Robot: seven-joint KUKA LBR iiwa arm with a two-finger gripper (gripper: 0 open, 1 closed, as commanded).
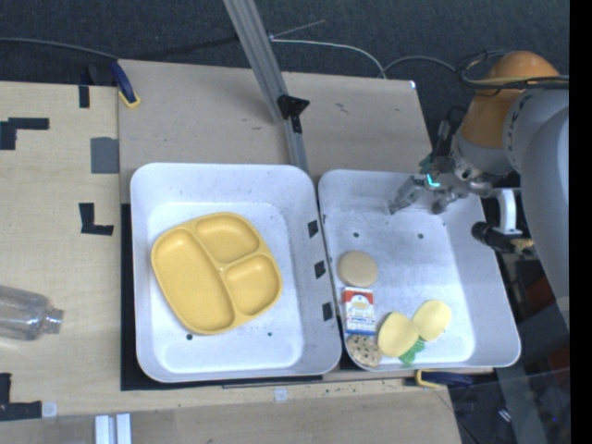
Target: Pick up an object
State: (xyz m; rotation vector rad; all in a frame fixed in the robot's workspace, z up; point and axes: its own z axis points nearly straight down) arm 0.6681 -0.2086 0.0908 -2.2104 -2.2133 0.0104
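Snack packet (358, 309) lies lengthwise toward the bin's near edge; gripper (421, 198) hovers well apart, fingers spread, holding nothing.

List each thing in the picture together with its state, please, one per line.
gripper: over the right bin's far end, holding nothing
yellow divided plate: flat in the left bin
round cookie: flat, right bin
red packet: flat, beside the cookie
yellow toys: touching
clear bottle: on its side

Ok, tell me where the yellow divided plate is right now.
The yellow divided plate lies in the left bin of the camera view, toward that bin's left side, across the divider from the round cookie in the right bin.
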